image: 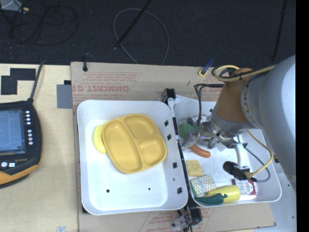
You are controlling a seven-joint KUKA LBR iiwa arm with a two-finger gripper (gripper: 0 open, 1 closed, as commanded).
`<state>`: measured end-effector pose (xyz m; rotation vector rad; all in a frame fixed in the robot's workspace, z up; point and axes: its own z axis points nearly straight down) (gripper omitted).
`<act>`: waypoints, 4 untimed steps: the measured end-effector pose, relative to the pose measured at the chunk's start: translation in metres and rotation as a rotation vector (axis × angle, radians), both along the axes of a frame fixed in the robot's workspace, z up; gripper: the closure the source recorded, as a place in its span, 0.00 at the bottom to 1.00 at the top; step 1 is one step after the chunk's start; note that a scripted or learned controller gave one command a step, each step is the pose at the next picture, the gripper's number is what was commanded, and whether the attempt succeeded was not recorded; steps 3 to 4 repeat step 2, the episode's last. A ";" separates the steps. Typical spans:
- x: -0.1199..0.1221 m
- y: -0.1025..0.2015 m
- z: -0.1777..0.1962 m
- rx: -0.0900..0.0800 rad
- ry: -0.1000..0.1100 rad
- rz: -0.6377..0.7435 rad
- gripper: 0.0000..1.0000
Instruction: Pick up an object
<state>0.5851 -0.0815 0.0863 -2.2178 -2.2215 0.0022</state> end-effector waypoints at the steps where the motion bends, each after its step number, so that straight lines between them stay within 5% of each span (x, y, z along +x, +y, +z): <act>1: -0.011 -0.002 0.000 0.000 0.001 -0.002 0.00; 4: -0.015 0.000 0.000 0.000 0.001 -0.003 0.00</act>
